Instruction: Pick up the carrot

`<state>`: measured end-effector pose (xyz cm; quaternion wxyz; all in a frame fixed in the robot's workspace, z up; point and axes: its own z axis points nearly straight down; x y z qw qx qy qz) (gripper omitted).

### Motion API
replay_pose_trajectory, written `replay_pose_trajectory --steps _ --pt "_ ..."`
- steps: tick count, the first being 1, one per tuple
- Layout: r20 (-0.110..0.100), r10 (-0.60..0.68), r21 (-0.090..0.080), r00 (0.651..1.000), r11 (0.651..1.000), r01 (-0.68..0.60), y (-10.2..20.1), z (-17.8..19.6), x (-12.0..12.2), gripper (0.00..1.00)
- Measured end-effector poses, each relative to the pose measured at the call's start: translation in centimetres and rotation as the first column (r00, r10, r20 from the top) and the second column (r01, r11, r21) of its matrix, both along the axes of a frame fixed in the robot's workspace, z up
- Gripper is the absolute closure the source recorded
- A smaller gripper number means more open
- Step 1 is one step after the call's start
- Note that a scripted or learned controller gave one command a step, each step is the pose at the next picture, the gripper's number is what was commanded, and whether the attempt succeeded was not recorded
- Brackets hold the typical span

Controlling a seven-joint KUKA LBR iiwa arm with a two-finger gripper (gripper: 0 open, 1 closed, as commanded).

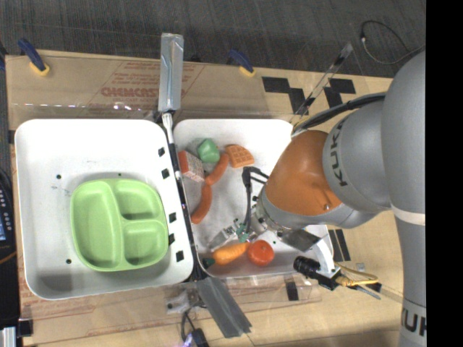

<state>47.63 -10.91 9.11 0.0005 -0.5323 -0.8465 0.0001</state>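
Note:
The carrot point(229, 253) is a short orange piece lying flat near the front wall of the right bin point(239, 126). My gripper point(241, 230) hangs low just above and slightly behind it, under the orange wrist band point(304, 176). The arm's bulk hides the right part of that bin. Nothing shows held in the gripper.
A red tomato point(261, 252) touches the carrot's right end. A long red-orange sausage point(206, 191), a green block point(208, 150), an orange waffle piece point(239, 155) and a red-white item point(185, 165) lie farther back. A green divided plate point(119, 225) sits in the left bin point(43, 165).

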Motion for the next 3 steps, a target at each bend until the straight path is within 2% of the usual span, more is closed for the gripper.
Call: replay_pose_trajectory --steps 1,2,3 --pt "0.001 -0.427 -0.001 0.904 0.904 0.427 -3.3 0.1 0.1 0.0" --pt "-0.004 -0.326 0.0 0.945 0.945 0.326 1.4 -0.1 0.0 0.0" --pt "0.001 -0.143 -0.001 0.99 0.99 0.143 -4.4 0.1 0.0 0.0"
